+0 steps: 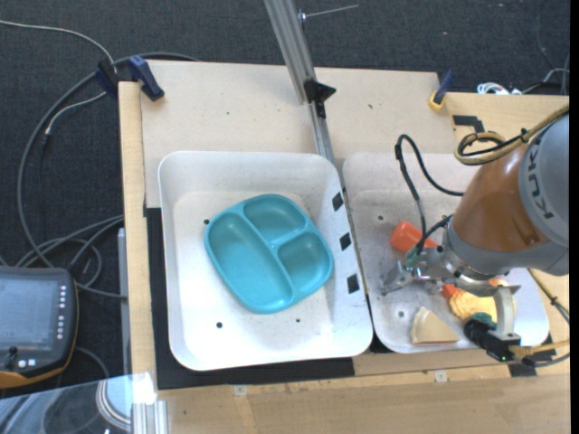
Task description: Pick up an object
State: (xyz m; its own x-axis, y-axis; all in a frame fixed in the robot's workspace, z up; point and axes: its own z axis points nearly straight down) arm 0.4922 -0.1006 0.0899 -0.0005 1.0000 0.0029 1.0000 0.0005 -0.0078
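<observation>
My gripper (404, 274) hangs low over the right bin (378, 197), near its middle, with the arm's orange band (498, 206) above it. An orange object (406, 236) lies just up and left of the gripper, close to it. A pale tan wedge (432, 328) rests on the bin floor below the gripper, apart from it. A yellow object (470, 306) lies to the right of the wedge, partly hidden under the wrist. I cannot see anything held in the gripper.
A teal divided plate (268, 251) lies in the left bin (181, 269). A metal pole (294, 43) slants down to the gap between the bins. Black cables (412, 165) loop over the right bin's far side.
</observation>
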